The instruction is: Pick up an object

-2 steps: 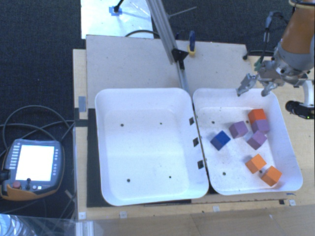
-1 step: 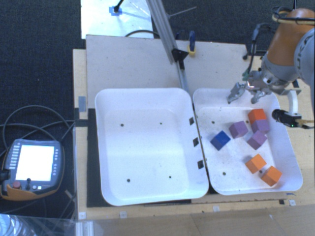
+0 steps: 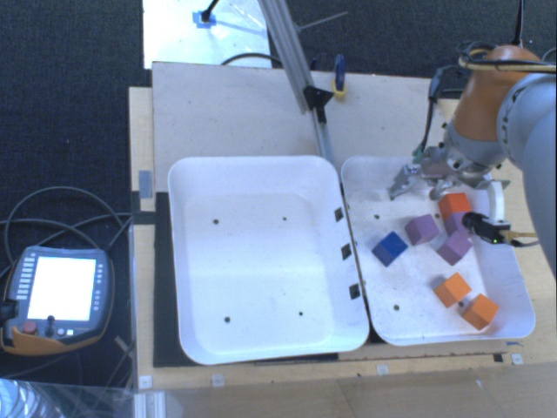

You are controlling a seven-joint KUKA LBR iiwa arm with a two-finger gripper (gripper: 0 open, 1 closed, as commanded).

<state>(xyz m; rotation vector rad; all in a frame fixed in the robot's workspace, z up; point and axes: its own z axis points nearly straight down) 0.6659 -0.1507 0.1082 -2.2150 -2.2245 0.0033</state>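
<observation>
Several small blocks lie in the right bin: a blue cube, two purple ones, and three orange ones. My gripper hangs over the bin's upper part, up and left of the nearest orange block and above the purple ones. No block shows in it. The grey arm with its orange band comes in from the upper right.
The left bin sits beside the right one, with black clips along the shared rim. A slanted metal pole and a blue clamp stand behind the bins. A teach pendant with cables lies far left.
</observation>
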